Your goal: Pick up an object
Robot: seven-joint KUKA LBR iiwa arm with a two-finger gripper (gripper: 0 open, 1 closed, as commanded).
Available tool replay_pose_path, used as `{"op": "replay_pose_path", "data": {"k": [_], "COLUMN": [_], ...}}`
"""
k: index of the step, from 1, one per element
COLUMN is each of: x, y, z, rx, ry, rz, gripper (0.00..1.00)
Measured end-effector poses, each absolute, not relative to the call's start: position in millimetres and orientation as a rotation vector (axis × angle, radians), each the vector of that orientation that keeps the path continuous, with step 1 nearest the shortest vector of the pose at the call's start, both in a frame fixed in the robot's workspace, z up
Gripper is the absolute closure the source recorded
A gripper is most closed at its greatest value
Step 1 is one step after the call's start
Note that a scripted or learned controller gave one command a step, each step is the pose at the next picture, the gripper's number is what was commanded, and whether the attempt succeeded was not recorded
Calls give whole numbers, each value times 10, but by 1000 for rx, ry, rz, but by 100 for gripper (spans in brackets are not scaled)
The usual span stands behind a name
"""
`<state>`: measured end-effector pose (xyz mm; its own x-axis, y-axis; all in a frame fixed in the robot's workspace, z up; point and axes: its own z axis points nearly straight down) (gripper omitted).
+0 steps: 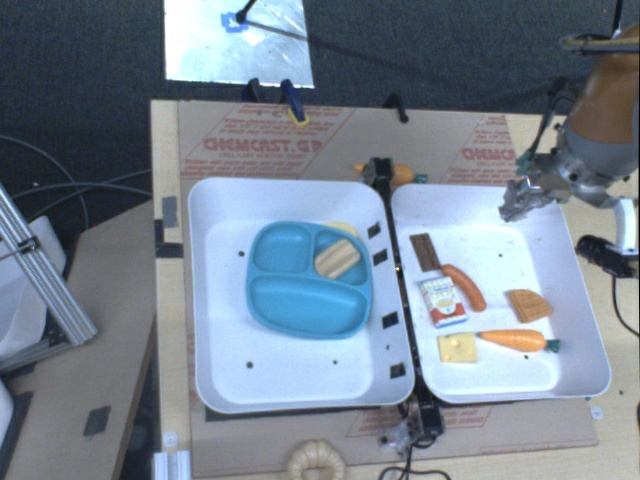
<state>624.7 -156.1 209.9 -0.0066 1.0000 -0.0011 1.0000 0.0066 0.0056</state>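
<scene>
While the grey two-finger gripper (520, 200) hovers over the right white bin's (580, 313) far corner, grip state unclear, nothing looks lifted: a brown chocolate bar (425, 252), red sausage (465, 285) and orange carrot (515, 341) lie on the bin floor.

**A:** How much room do I have in the right bin (575, 363)?

**B:** From my seat, its far half is bare white floor. The clutter sits in the near half: chocolate bar (425, 252), sausage (465, 285) and small carton (442, 302) packed close by the divider (398, 268), cheese (457, 348) and carrot (514, 341) in a row nearer me, bread wedge (528, 305) apart to the right.

**A:** And the left bin (215, 368)?

**B:** 1 blue tray (300, 303) fills its middle, with a bread roll (337, 259) in 1 compartment. I see open floor all round it, widest along the near edge and left side
</scene>
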Motion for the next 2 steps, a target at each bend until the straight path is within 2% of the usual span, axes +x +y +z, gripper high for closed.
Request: {"op": "replay_pose_path", "data": {"k": [1,2], "x": [6257,6303], "y": [-1560,-1005], "z": [2255,2353], "rx": [2212,2210], "ry": [2226,2230], "rz": [4,4], "gripper": [100,100]}}
